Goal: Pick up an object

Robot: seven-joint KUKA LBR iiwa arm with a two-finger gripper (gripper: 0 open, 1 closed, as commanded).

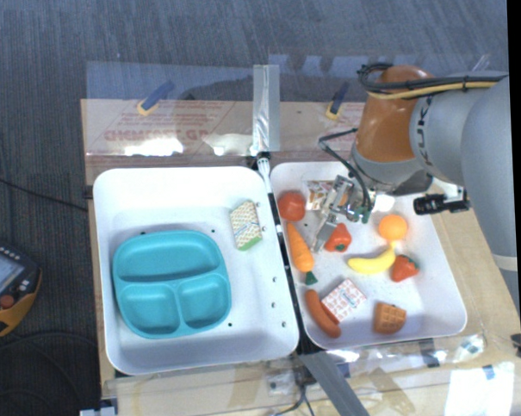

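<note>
My gripper (327,215) is low in the right bin (445,298), reaching in from the upper right over its back-left part. Just under and beside it lies a red pepper (339,239). A red tomato (290,205) sits to its left and an orange carrot (300,249) lies lower left. To the right are an orange (393,227), a yellow banana (371,262) and a strawberry (404,268). Nearer the front lie a sausage (322,313), a pink-and-white box (344,299) and a brown waffle piece (388,317). I see nothing lifted by the gripper.
The left bin (114,201) holds a teal divided tray (171,281) and a small patterned packet (245,224) by the dividing wall. The grey arm with its orange band (386,128) hangs over the right bin's back edge. A handheld device (5,287) lies at the far left.
</note>
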